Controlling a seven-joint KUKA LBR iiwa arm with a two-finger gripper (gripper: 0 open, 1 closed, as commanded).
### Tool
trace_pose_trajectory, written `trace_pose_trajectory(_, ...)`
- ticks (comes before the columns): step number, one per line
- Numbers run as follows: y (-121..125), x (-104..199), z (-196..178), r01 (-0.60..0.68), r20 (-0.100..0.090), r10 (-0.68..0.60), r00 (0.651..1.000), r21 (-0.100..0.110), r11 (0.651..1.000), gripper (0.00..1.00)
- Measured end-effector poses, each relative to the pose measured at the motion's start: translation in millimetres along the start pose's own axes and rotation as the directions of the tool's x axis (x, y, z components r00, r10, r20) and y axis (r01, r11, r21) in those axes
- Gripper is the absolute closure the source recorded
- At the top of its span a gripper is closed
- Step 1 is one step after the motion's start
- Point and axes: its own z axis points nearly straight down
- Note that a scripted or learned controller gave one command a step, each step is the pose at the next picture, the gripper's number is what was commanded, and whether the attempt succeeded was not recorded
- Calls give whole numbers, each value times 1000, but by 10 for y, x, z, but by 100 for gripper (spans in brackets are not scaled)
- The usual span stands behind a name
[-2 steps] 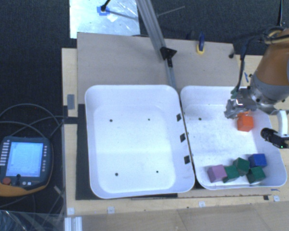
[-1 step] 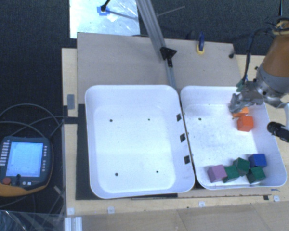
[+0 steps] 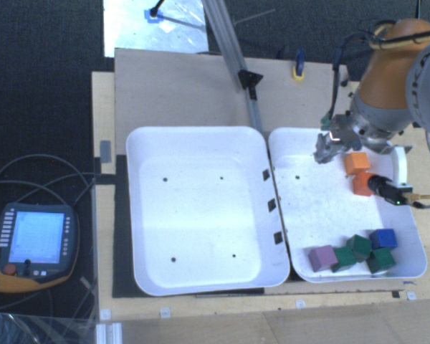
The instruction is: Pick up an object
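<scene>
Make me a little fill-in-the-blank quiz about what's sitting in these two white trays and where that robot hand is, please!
1. The gripper hangs over the ____ bin as the camera sees it.
2. Right beside the gripper sit two ____ blocks.
3. In that bin's near corner, the pink block lies next to green blocks and one ____ block.
4. The handheld screen lies to the camera's ____ of the bins.

Missing words: right; orange; blue; left

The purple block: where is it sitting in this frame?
The purple block lies in the right bin, near its front edge, leftmost of the cluster and right beside a green block, far from the gripper.
</scene>
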Motion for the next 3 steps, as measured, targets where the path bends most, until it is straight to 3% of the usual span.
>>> trace_pose_trajectory(3,102,1538,-182,0,-1,0,1000,0,1000,100)
